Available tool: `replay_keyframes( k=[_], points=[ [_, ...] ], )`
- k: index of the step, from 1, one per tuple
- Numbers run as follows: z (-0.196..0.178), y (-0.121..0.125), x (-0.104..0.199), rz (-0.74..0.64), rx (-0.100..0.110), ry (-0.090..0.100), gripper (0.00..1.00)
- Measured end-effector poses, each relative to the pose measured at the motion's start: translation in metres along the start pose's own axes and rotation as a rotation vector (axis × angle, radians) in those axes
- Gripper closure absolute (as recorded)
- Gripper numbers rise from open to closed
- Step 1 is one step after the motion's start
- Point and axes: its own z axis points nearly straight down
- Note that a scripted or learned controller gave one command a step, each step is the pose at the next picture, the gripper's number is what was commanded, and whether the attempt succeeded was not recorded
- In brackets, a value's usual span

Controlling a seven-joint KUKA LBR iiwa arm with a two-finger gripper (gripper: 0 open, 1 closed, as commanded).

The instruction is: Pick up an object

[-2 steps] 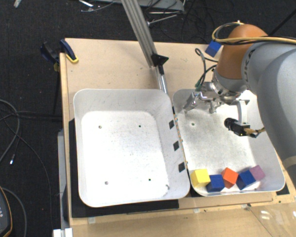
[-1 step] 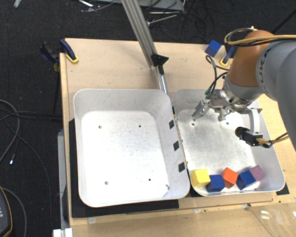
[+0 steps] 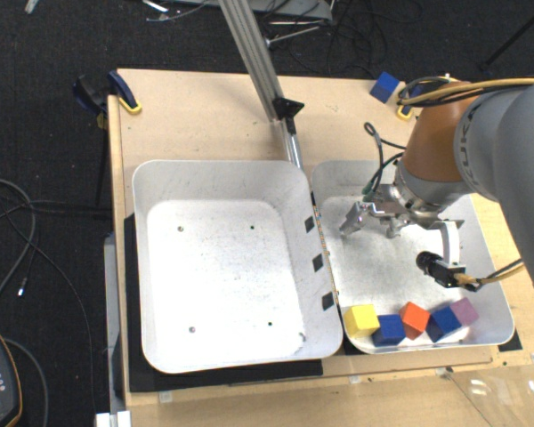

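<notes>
Down at the near rim of the right bin (image 3: 494, 278), the blocks huddle: yellow block (image 3: 361, 318), orange block (image 3: 415, 317), blue blocks (image 3: 390, 329), a purple block (image 3: 464, 310). Further back the pincer (image 3: 372, 220) hangs over bare floor, grasping nothing, whether open or closed being unclear. The risk: packed cubes jam the fingers, or the rim blocks descent. A stray blue block (image 3: 384, 85) sits far off on the counter (image 3: 205, 114).

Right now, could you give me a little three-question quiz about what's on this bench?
1. True or false: the yellow block lies in the left bin.
2. Which block sits outside both bins? A) blue block on the bench B) orange block
3. Fill in: the gripper hovers over the ____ bin.

Key: 1 false; 2 A; 3 right.
</notes>
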Motion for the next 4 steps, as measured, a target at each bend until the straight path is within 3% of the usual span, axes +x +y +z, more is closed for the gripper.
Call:
replay_keyframes(
  k=[1, 2, 3, 4],
  points=[
    [-0.034, -0.02, 0.008, -0.001, -0.004, 0.001, 0.0],
    [-0.041, -0.052, 0.001, 0.0, -0.001, 0.0, 0.0],
    [-0.026, -0.103, 0.01, 0.0, 0.002, 0.001, 0.0],
    [0.0, -0.119, 0.003, 0.0, -0.004, 0.0, 0.0]
  ],
)
